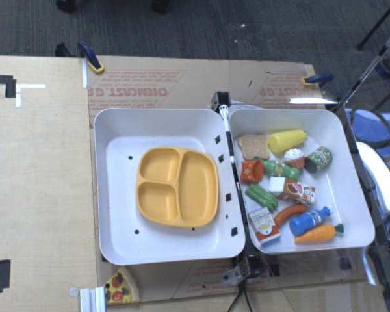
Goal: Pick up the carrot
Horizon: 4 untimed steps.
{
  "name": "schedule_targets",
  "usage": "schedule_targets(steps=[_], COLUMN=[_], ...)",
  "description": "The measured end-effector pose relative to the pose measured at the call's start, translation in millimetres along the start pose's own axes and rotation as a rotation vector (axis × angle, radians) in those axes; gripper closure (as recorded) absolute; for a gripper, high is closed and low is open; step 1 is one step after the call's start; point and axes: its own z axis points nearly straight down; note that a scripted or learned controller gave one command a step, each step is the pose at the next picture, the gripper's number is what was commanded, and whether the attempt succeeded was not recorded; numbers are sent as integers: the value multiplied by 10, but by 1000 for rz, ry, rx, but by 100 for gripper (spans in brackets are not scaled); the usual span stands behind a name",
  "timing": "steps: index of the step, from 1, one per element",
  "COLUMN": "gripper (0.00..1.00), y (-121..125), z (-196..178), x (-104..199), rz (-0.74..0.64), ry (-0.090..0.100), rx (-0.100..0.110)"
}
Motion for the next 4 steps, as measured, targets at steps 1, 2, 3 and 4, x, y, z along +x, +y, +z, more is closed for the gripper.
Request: schedule_targets(steps=[1,2,3,4], gripper=[100,0,100,0], y=[22,24,46,48], z=[-79,-78,-156,-155], x=[-2,1,-1,2], rz=[-3,-3,-6,-6], ry=[-3,-3,-7,-6], rx=[0,0,0,0])
